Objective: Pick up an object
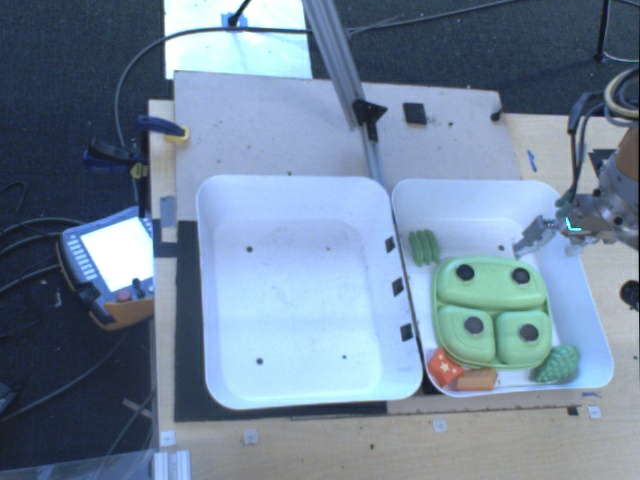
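Green compartment tray (492, 311) flat in right bin (470, 200), pickle (424, 246), tomato (443, 368), carrot (477, 378), broccoli (557, 365) around it. Claw (532, 236) above bin's far right, state cannot tell. Risk: clipping bin wall; tray too broad to grip.

hand (537, 233) over right bin (600, 338), green tray (492, 310), tomato (443, 367), carrot (477, 378), broccoli (556, 365), left bin (215, 268)
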{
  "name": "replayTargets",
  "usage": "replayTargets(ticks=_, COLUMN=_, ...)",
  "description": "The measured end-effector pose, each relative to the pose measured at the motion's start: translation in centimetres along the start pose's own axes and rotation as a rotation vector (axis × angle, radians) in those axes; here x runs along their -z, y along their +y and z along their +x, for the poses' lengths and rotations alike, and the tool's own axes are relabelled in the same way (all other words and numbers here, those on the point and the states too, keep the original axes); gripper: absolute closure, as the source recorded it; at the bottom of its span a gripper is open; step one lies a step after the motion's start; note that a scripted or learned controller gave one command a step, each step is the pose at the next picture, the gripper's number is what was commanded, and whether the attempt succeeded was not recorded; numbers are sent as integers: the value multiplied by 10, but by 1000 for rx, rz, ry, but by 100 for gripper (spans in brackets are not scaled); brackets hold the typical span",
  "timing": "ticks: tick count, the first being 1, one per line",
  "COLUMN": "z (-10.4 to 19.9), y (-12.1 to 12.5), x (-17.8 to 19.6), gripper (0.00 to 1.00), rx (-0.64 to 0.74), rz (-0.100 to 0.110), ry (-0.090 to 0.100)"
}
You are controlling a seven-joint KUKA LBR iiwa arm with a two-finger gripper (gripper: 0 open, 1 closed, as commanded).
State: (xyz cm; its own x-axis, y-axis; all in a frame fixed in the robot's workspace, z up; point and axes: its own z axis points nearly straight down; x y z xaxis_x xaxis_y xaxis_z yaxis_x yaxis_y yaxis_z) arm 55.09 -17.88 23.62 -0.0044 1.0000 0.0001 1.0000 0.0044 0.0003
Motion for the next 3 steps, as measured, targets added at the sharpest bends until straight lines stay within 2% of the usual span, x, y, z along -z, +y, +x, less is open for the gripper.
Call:
replayTargets(ticks=1, z=0, y=0, x=0, gripper=0, rx=0, rz=-1, ry=0)
replayTargets(ticks=2, z=-1, y=-5, x=-43, gripper=0, rx=-3, rz=1, ry=0)
replayTargets(ticks=3, z=-6, y=-8, x=-101, gripper=0, rx=-3, rz=-2, ry=-3)
